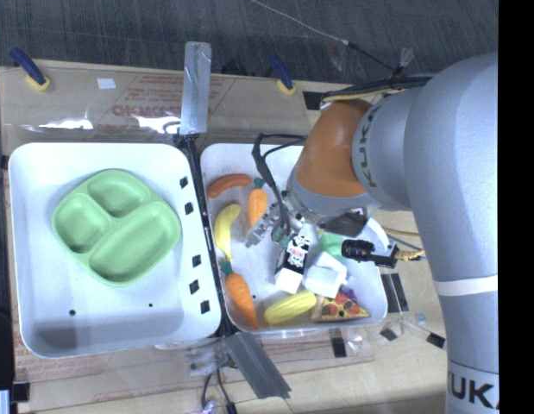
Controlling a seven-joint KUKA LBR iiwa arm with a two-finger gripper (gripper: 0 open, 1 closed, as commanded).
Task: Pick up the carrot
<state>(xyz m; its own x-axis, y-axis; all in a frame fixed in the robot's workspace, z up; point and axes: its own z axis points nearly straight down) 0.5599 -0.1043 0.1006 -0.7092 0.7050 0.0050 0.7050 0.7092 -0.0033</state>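
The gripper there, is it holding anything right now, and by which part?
Cannot be told. The gripper sits low in the right bin beside a carrot, but nothing visibly lies between its fingers.

The grey arm's two-finger gripper [265, 228] hangs low in the right white bin [216, 158], beside a small orange carrot [256, 206]. A green sectioned plate [116, 224] fills the left white bin [29, 257].

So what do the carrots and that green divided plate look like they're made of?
Upper carrot and lower carrot: probably moulded plastic toy food, given their even orange colour, smooth skin and green stub ends; rubber is possible. Green plate, in the left bin: looks like matte hard plastic, one flat pale green with soft rounded compartment walls and hardly any glare.
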